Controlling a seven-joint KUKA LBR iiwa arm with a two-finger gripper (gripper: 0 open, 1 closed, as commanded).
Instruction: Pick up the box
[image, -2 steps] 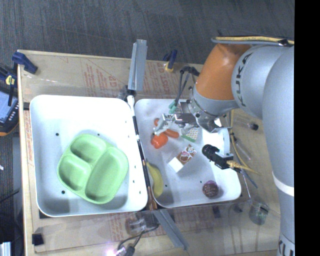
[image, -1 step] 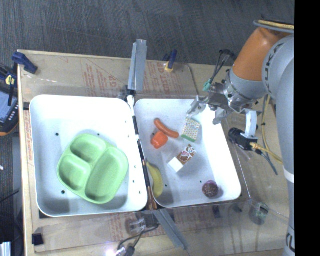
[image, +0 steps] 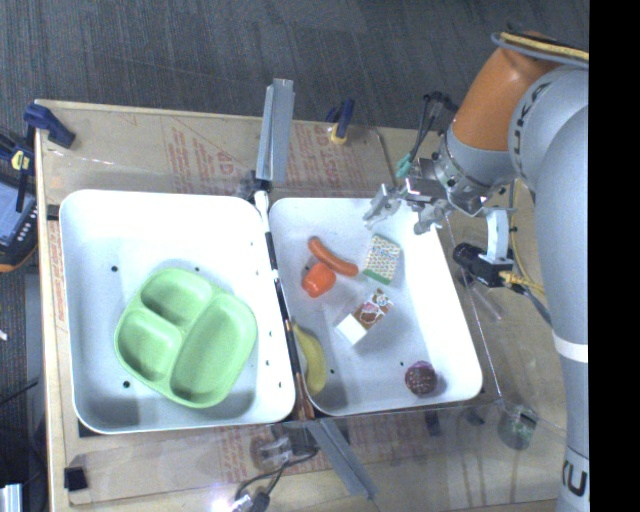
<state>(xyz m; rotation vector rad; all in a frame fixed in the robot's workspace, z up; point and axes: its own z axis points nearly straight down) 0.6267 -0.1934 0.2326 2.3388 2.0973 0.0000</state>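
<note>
A small box (image: 364, 316), white at one end and printed brown-red at the other, lies tilted in the middle of the right bin (image: 455, 320). A flat green-checked packet (image: 381, 259) lies just above it. My gripper (image: 405, 211) hovers over the bin's far edge, above and slightly right of the packet and well clear of the box. Its fingers (image: 381, 206) are spread open with nothing between them.
The right bin also holds an orange sausage (image: 332, 256), a red-orange fruit (image: 318, 280), a banana (image: 312, 358) by the left wall and a dark red ball (image: 421, 378). A green divided plate (image: 186, 336) sits in the left bin (image: 90, 230).
</note>
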